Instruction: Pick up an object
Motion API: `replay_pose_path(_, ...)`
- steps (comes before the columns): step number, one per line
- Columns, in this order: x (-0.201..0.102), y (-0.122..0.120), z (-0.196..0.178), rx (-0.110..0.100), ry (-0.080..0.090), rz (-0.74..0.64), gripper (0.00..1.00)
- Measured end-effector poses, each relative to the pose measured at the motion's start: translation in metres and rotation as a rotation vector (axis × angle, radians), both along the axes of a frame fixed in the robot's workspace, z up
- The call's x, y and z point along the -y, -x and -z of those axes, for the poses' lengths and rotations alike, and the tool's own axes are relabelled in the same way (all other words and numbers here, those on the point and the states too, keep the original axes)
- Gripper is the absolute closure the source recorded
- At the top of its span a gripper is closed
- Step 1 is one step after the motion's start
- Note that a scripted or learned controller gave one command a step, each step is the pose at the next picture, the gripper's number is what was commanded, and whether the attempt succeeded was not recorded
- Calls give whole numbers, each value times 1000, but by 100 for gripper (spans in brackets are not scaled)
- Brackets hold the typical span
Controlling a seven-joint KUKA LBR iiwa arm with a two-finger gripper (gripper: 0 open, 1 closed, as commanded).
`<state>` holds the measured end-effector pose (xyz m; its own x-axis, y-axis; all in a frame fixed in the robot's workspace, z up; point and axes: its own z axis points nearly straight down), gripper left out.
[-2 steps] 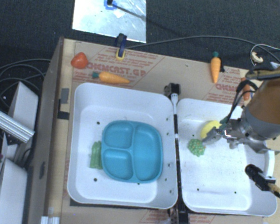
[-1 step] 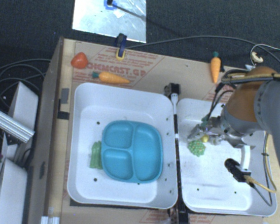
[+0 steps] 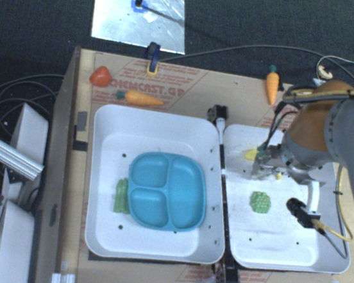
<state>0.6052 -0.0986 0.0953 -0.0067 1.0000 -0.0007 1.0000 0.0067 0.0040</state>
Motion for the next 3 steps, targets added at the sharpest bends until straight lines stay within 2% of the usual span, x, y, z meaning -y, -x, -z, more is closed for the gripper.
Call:
replay_pose_path(1, 0, 0, 0, 0, 0, 0, 0)
replay_pose_path(2, -8, -45, 10, -5, 0, 4, 0)
replay_pose_path(3, 9, 6, 11, -3, 0, 5, 0)
